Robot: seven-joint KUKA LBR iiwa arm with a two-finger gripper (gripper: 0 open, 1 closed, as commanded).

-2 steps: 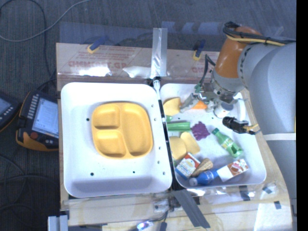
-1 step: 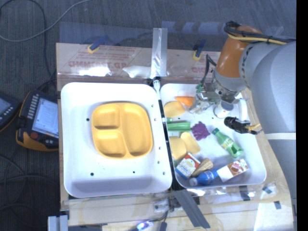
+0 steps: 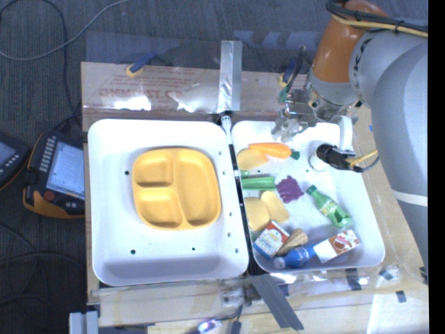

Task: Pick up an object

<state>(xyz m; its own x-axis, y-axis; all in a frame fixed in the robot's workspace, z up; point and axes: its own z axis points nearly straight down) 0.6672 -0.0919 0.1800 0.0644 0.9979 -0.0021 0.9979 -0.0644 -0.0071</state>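
Observation:
The right bin [image 3: 361, 207] holds several toy foods: an orange carrot [image 3: 270, 149], a green cylinder [image 3: 257, 181], a purple grape bunch [image 3: 289, 188], a green bottle [image 3: 328, 206], yellow pieces [image 3: 259, 212], a red and white carton [image 3: 271, 241], a blue bottle [image 3: 297, 257] and a red and white box [image 3: 338, 244]. My gripper [image 3: 286, 126] hangs at the bin's far edge, just above and right of the carrot. Nothing shows between its fingers.
A yellow sectioned tray [image 3: 176, 187] lies in the left bin [image 3: 111, 242]. A metal divider post [image 3: 230, 75] stands behind the two bins. The grey arm [image 3: 396, 68] covers the upper right. A teach pendant [image 3: 59, 175] lies on the floor at left.

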